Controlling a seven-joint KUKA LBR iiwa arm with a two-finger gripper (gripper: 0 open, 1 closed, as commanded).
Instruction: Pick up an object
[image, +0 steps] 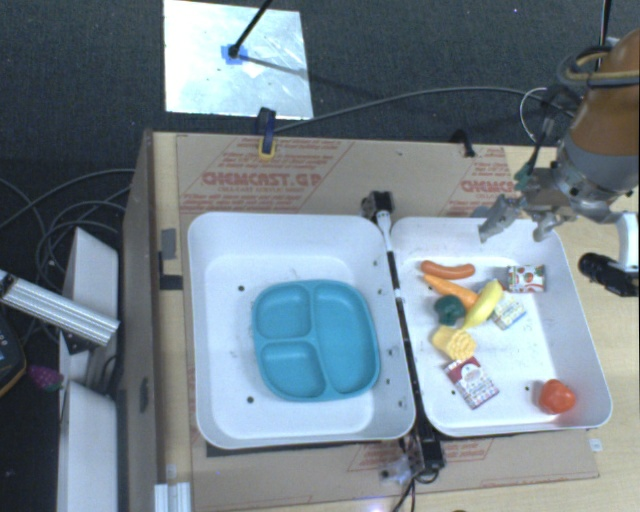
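Hovering splayed and gripping nothing, end effector (520, 217) above the far rim of the right bin (580, 345); risking a slip or double grab among the crowded glossy plastic banana (484, 303), carrot (455, 291) and sausage (447, 269); lying apart nearer, smooth round tomato (557, 396), probably rolling if nudged

I work in what looks like a robotics lab, not a home. My bench (300, 170) is a bare board stamped with a maker's name, bearing 2 white bins (290, 240). Loose cables (60, 205) trail over dark carpet (80, 80), and a foil sheet (235, 60) lies taped to the floor.
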